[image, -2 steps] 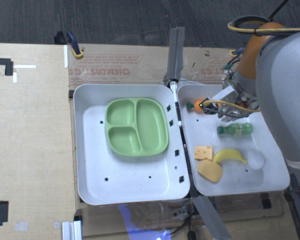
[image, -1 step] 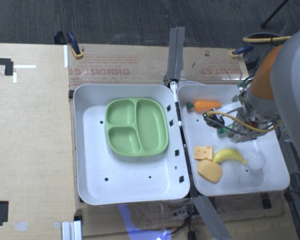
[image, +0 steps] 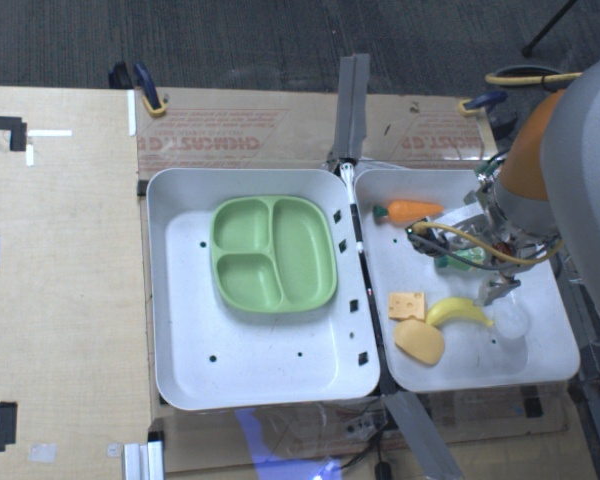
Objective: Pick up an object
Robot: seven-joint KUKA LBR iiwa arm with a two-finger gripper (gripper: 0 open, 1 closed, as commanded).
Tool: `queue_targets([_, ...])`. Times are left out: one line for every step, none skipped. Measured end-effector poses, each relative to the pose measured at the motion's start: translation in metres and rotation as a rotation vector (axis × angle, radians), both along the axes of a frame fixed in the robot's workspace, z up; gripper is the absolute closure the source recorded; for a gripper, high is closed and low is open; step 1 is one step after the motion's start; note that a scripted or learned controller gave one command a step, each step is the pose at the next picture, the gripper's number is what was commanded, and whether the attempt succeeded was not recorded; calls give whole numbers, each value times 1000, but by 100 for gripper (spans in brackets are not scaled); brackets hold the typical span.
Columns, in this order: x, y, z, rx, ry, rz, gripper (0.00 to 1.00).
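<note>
Above the right-hand bin [image: 540, 363], at a bench carrying two shallow white trays side by side, I hang my grey arm [image: 585, 148] with its orange band over the far right portion, my gripper [image: 500, 286] low among a tangle of cables and near the bin floor; whether it is wide or closed I cannot tell from this angle, and nothing can be made out in its grasp. I judge this to be the approach stage of the pick: no object is lifted yet, and everything lies loose on the white floor. Left of me, the other bin [image: 180, 348] holds a green divided plate [image: 274, 254], its three compartments bare. Inside the bin beneath me, a yellow banana [image: 460, 313] lies just left of my gripper and is the nearest candidate; a tan rounded piece [image: 421, 343] lies just below it, a holed cheese slice [image: 406, 306] sits just beside both, an orange carrot [image: 412, 210] rests near the far wall, and something small and green [image: 464, 258] is half hidden under my cables. My next move, as I judge it, calls for centring over one item, most likely the banana, descending squarely and closing across its narrow width without nudging its neighbours.
</note>
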State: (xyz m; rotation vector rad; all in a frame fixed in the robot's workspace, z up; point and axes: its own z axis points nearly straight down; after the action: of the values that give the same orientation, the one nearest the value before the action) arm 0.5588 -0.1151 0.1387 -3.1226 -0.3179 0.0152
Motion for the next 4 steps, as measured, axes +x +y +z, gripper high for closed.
queue_targets([58, 26, 57, -3, -2, 31, 0])
queue_targets([89, 28, 48, -2, -2, -1, 0])
queue_targets([92, 3, 70, -3, -2, -3, 0])
queue_targets([91, 25, 105, -2, -3, 0, 0])
